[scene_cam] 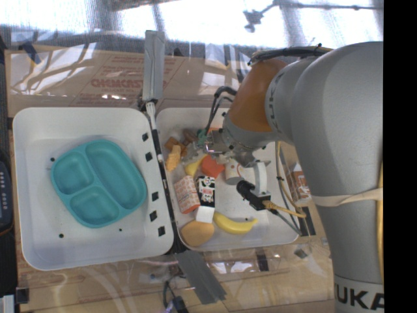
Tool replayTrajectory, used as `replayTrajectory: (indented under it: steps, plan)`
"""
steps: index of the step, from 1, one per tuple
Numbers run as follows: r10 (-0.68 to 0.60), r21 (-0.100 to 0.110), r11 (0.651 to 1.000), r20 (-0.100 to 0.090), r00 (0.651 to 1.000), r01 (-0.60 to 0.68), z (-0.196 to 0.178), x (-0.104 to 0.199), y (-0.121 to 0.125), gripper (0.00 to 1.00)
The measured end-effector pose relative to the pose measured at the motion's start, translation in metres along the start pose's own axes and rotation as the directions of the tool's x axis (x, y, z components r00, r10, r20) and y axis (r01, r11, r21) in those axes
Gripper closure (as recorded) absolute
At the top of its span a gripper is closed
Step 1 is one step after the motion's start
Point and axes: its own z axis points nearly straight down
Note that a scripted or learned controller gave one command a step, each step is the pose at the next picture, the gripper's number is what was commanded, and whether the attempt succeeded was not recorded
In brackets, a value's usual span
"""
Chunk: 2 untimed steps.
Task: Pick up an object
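The right bin [280, 237] holds several small toys. A yellow banana [234, 223] and a tan round bun [197, 233] lie near its front edge. Behind them are a white cube [205, 214], a red can [187, 194] and a black-and-white carton [206, 190]. Farther back sit an orange-red block [212, 166], a yellow piece [193, 167] and an orange-yellow piece [173, 156]. My gripper [214, 149] hangs low over the back middle of this bin, just above the orange-red block. The wrist hides whatever lies under it.
The left bin [39, 240] holds a teal divided plate [98, 181]. Small brown pieces [187, 136] lie at the right bin's back left. A red-and-white pack [300, 186] lies at that bin's right side, partly behind the arm. The big grey arm [339, 142] covers the right of the bench.
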Motion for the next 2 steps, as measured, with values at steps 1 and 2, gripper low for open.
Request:
replayTrajectory:
  steps: [1, 2]
  plan:
    - [-0.101, -0.001, 0.995, -0.004, 0.995, 0.101, 0.0, -0.026, 0.019, 0.0]
    - [-0.104, -0.007, 0.995, 0.001, 0.995, 0.104, -0.013, -0.028, 0.021, 1.0]
